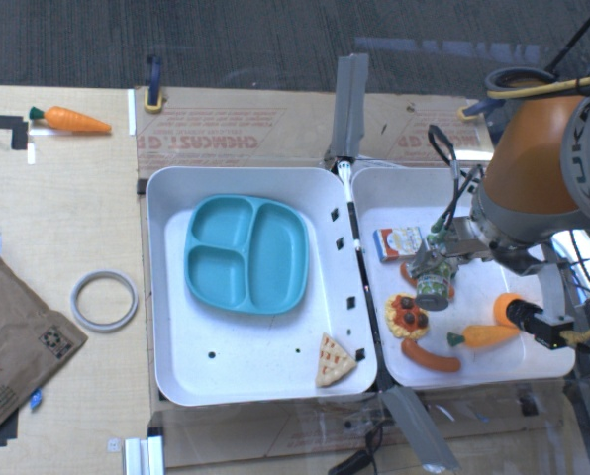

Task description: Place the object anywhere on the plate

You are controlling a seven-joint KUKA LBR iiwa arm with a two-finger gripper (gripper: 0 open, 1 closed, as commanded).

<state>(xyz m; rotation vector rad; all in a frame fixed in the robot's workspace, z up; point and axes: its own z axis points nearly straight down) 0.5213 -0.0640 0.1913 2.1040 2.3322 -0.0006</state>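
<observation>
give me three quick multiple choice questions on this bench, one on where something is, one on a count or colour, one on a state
1. Where does the waffle wedge lie?
A. in the left bin, near its front right corner
B. on the plate
C. in the right bin

2. How many compartments does the teal plate have?
A. two
B. three
C. four

3. How does the plate stand with regard to the task?
A. a sausage lies on it
B. the gripper rests on it
C. nothing lies on it yet

Answers:
1 A: the wedge rests on the left bin floor, apart from the plate.
2 B: two small sections on its left, one long one on its right.
3 C: the gripper hangs over the right bin, among the toy foods.
</observation>
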